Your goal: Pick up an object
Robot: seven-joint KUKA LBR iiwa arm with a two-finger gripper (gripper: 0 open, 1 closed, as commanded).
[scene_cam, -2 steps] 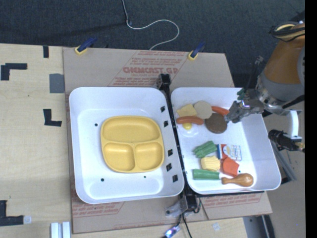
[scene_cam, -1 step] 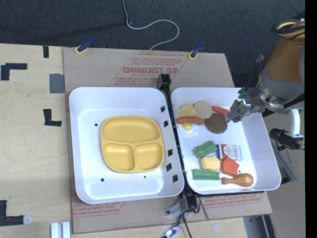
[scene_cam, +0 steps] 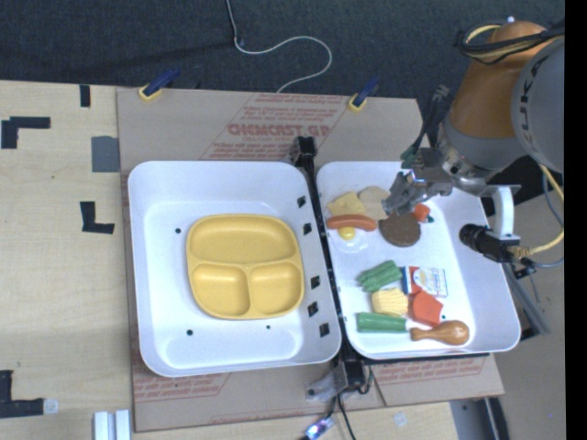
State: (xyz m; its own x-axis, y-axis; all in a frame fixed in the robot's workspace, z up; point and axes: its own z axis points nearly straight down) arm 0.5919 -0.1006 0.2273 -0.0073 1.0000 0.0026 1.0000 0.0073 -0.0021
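White bins: two shallow trays sit side by side on the counter (scene_cam: 55, 273), over a cardboard sheet (scene_cam: 266, 126) with red print.
Left bin (scene_cam: 160, 191): holds a yellow divided plate (scene_cam: 246, 266) lying flat near its middle, well apart from the toys.
Right bin (scene_cam: 495, 310): holds a crowd of toy foods.
Arm: grey with an orange band (scene_cam: 491, 71), reaching in from the right above the right bin's far corner.
Claw (scene_cam: 404, 195): low over the far part of the right bin; whether it is parted or closed, I cannot tell, and nothing is plainly seen gripped.
Brown round piece (scene_cam: 401, 232): just below the claw tip, seemingly touching or nearly so.
Near neighbours: a sausage (scene_cam: 351, 221), a fried egg (scene_cam: 348, 236) and a pale bread-like piece (scene_cam: 371, 196) crowd the claw's left side.
Front cluster: green pod (scene_cam: 379, 275), corn (scene_cam: 389, 302), small carton (scene_cam: 428, 280), orange wedge (scene_cam: 425, 309), green stick (scene_cam: 381, 323) and drumstick (scene_cam: 441, 334), packed close together.
Dark floor: a thin white cable (scene_cam: 275, 46) loops beyond the counter.
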